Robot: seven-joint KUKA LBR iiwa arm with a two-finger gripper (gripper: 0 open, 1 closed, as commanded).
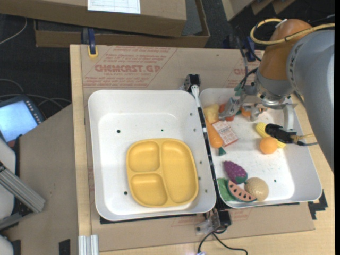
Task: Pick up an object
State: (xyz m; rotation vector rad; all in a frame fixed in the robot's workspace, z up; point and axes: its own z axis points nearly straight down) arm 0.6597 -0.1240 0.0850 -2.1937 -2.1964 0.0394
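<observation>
The surface (133, 70) carries two shallow white bins side by side. The left bin (106, 110) holds a yellow divided plate (161, 172), lying flat toward the bin's 5 o'clock part. The right bin (297, 187) holds the loose objects: an orange carrot (214, 136) lies along its left wall, touching a small white-and-red packet (227, 134) on its 3 o'clock side; a purple grape bunch (234, 171) sits below them, with a watermelon slice (235, 190) at the bin's 7 o'clock corner and a tan round piece (257, 187) just beside the slice. Toward 3 o'clock lie a yellow banana (265, 129) and an orange ball (269, 145), touching or nearly so. The pincer (245, 106) is low at the bin's 12 o'clock end, over small items too cluttered to name; whether it is open or closed cannot be told, and nothing is seen gripped in it.
</observation>
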